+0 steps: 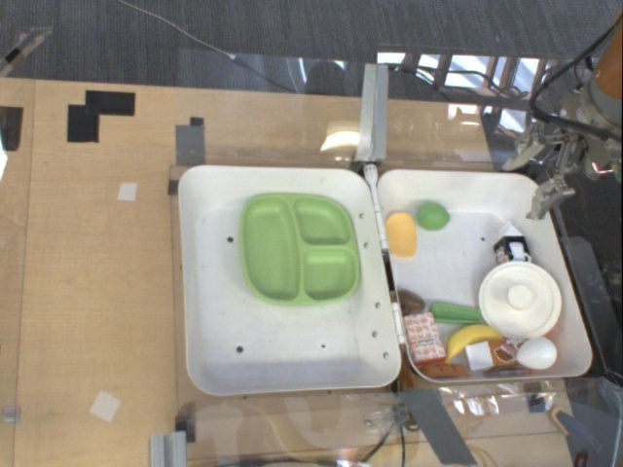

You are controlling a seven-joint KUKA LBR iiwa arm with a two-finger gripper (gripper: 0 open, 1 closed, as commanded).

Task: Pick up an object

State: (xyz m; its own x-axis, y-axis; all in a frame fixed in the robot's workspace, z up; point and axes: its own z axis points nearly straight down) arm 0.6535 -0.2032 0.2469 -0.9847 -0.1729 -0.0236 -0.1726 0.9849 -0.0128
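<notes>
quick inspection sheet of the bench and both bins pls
surface: wooden bench, two white bins side by side, black patches at far left
job's things: right bin holds yellow oval piece, green ball, white bowl, banana, green stick, red carton, white egg
clutter: green divided plate in left bin
grippers: gripper over right bin's far right corner, nothing seen in it
cables: thin cable across floor behind bench
surroundings: dark carpet

A robotics lab: a wooden bench (88, 290) with two white bins (209, 358) and loose cables (146, 13).
</notes>
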